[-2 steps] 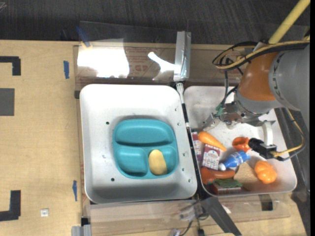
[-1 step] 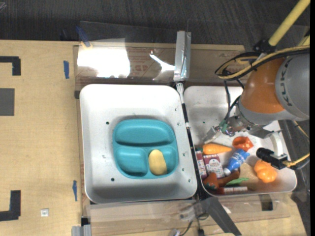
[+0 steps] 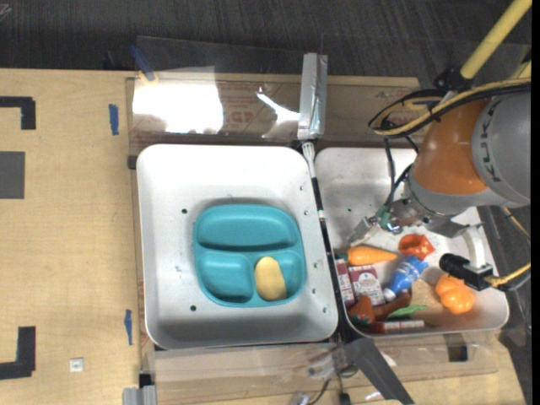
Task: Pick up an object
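My gripper (image 3: 381, 221) hangs low in the right bin (image 3: 354, 175), under the grey arm with its orange band (image 3: 451, 154). It is just above and to the left of an orange carrot-shaped toy (image 3: 371, 255). Nearby lie a small red-orange piece (image 3: 415, 245), a blue bottle (image 3: 403, 275), an orange pepper-like toy (image 3: 456, 296) and a red-and-white packet (image 3: 365, 283). Nothing is visibly held.
The left bin (image 3: 160, 226) holds a teal divided plate (image 3: 245, 230) with a yellow oval object (image 3: 270, 278) in its lower right compartment. A metal divider (image 3: 311, 99) stands behind the bins. Yellow and black cables (image 3: 405, 108) loop near the arm.
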Tool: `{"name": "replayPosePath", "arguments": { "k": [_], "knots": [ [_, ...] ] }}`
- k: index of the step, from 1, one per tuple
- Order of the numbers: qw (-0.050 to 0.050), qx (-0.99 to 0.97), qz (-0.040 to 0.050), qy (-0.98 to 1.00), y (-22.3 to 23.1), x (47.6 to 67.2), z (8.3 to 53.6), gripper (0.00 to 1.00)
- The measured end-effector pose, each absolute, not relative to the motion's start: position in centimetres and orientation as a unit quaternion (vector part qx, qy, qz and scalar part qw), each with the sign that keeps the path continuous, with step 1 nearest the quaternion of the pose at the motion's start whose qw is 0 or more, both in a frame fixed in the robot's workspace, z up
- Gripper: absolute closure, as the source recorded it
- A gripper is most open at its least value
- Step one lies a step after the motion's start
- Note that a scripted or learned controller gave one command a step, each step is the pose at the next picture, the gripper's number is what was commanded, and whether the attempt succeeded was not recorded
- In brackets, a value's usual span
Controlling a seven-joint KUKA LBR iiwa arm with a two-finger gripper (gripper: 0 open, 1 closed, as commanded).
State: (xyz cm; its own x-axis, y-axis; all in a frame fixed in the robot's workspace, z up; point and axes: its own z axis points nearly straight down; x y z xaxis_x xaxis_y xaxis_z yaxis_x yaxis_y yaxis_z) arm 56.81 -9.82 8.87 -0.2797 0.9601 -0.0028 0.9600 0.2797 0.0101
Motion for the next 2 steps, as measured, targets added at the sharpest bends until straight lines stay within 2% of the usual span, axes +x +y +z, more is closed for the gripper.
{"name": "replayPosePath", "arguments": {
  "k": [1, 2],
  "knots": [
    [0.004, 0.587, 0.0015, 0.809, -12.7, 51.0, 8.9, 0.00],
    [0.011, 0.473, 0.0033, 0.881, -12.3, 48.6, 9.0, 0.00]
  ]
}}
